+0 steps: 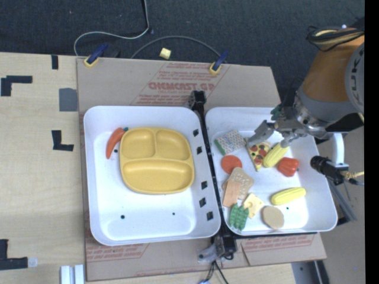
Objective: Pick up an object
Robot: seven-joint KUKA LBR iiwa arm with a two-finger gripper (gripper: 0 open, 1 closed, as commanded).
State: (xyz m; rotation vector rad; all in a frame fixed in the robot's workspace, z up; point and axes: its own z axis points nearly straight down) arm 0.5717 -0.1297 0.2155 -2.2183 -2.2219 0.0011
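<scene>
My gripper (270, 141) hangs open over the upper part of the right bin (323, 218), its fingers spread and nothing between them. Just below it lie a pizza slice (257, 154) and a small yellow banana-like piece (274, 155). A red pepper (288, 167) rests to the right of these. Elsewhere in this bin are a grey-green waffle piece (230, 141), a red tomato (231, 163), a toast slice (238, 186), a green broccoli (238, 217), a cheese wedge (254, 204), a yellow corn cob (288, 194) and a tan cookie (273, 217).
The left bin (100, 218) holds a yellow divided plate (157, 160) and an orange carrot (113, 142) at its upper left. A black divider (205, 158) runs between the bins. The arm's grey and orange body (331, 76) looms over the right bin's far right corner.
</scene>
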